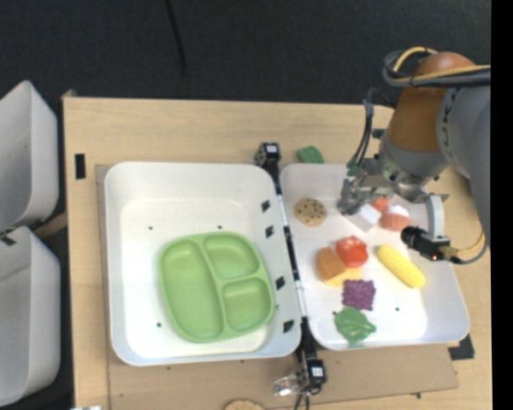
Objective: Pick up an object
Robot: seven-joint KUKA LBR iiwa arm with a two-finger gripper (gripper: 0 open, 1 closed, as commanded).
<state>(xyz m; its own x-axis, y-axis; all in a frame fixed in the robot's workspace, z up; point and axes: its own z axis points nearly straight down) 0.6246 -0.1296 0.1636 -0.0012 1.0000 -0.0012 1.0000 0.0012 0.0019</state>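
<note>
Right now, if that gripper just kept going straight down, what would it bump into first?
Probably the salmon-and-white toy lying just under the gripper in the right bin, though depth is hard to judge; it might meet the bin floor beside it.

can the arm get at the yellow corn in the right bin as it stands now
Probably yes. The corn lies on the bare floor of the right bin, apart from the red piece and purple piece, with nothing over it, and the gripper hovers close by.
</note>
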